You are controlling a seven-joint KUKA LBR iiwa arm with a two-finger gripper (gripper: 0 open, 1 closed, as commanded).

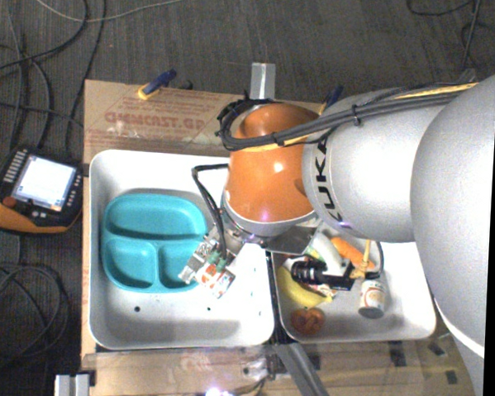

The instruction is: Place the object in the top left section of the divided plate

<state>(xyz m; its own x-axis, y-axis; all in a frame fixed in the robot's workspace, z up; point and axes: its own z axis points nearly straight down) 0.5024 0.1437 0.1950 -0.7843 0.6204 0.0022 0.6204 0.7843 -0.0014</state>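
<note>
Teal divided plate [147,217] — claw [208,267] over its lower-right corner — grip: cannot tell.

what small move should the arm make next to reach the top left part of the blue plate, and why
Probably shift the pincer up and to the left in the view. It hangs over the lower right rim of the blue plate in the left bin, so a release here would likely miss the top left section. I cannot tell whether it carries anything.

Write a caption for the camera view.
Gripper at right edge of plate in left bin; banana in right bin.
</note>
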